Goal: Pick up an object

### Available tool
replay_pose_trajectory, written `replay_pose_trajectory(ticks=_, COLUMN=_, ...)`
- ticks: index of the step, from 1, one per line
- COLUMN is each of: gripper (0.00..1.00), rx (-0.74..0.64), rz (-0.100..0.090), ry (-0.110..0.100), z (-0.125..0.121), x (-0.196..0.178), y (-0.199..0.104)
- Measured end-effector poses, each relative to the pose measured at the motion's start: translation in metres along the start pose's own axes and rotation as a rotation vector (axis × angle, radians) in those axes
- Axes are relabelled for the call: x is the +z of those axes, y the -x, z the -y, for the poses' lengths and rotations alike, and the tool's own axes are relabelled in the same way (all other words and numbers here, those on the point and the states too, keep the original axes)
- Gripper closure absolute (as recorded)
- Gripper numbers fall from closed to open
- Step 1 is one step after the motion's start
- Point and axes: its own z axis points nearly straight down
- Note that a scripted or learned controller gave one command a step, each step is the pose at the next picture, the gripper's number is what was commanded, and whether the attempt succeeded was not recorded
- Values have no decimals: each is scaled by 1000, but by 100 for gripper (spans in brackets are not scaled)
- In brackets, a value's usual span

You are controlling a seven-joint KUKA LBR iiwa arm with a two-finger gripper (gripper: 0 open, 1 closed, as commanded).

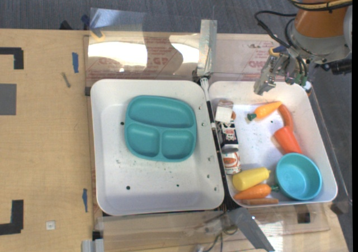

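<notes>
My gripper [281, 80] hangs over the far edge of the right bin [323, 150], its fingers spread open and nothing between them. Just below it lies a small toy carrot [265, 110] with a green tip. Beside the carrot an orange cup [287, 139] lies on its side. A teal bowl [298, 176] sits in the near right corner. Along the bin's left side are a white box [224, 113], a dark packet [229, 134] and a small can [230, 161]. A yellow toy [250, 178] and a second carrot [253, 192] lie at the front.
The left bin [106, 150] holds a teal divided plate [161, 127]. A metal divider post [206, 49] stands between the bins at the back. Brown board [39, 133] covers the bench to the left.
</notes>
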Motion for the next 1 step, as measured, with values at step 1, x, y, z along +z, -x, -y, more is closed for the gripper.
replay_pose_trajectory(ticks=1, gripper=0, rx=3, rz=-12, ry=-4, z=3, x=7, y=-2)
